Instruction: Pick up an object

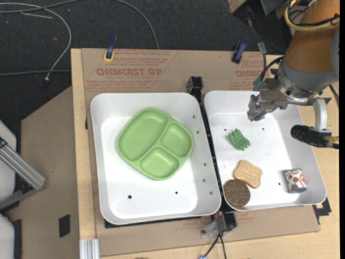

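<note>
The bench (81,144) is a flat surface covered with brown cardboard sheeting printed with red lettering. The landmark for all positions below is the left shallow white plastic bin (108,198), which occupies the centre of the bench.

The grey arm with an orange band (315,42) enters from the upper right, well to the right of the left bin and above the far end of its neighbour.

The right shallow white plastic bin (280,144) sits just beside the left bin, their long edges touching along a black divider.

A light green plastic plate with three compartments (155,143) lies flat in the middle of the left bin, turned at an angle to the bin walls.

The end effector (257,112) hangs over the far part of the right bin, just right of the left bin's far right corner. Whether it is apart or together cannot be told from this view. Nothing is visible in its grasp.

The candidate objects all lie in the right bin, to the right of the left bin:
- A round dark brown cookie-like disc (236,192) at the near wall, closest to the left bin.
- A tan toast-shaped piece (248,173), touching the disc on its far right side.
- A small red and white packet (294,180), near the bin's right wall, well apart from the left bin.
- A small green leafy toy piece (238,139), between the end effector and the tan piece.
</note>
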Action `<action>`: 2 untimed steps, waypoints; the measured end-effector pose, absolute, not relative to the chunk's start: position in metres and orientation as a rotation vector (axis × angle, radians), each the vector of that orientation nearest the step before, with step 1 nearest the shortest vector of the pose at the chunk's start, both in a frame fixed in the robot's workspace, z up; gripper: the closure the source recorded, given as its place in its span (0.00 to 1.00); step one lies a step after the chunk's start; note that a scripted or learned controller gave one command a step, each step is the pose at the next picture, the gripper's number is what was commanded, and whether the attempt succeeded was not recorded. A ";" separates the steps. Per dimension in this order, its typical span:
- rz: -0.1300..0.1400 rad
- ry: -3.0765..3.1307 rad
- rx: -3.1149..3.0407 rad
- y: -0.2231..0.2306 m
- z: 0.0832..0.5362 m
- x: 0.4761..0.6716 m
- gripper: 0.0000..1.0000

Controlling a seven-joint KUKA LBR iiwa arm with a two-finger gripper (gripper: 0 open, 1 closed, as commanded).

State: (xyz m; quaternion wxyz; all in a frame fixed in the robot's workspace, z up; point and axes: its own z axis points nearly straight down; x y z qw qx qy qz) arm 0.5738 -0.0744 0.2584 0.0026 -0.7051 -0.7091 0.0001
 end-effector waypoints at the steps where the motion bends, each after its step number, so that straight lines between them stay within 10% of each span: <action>1: 0.001 -2.224 -2.212 -0.027 0.243 0.563 1.00; 2: 0.002 -2.223 -2.211 0.019 0.229 0.543 1.00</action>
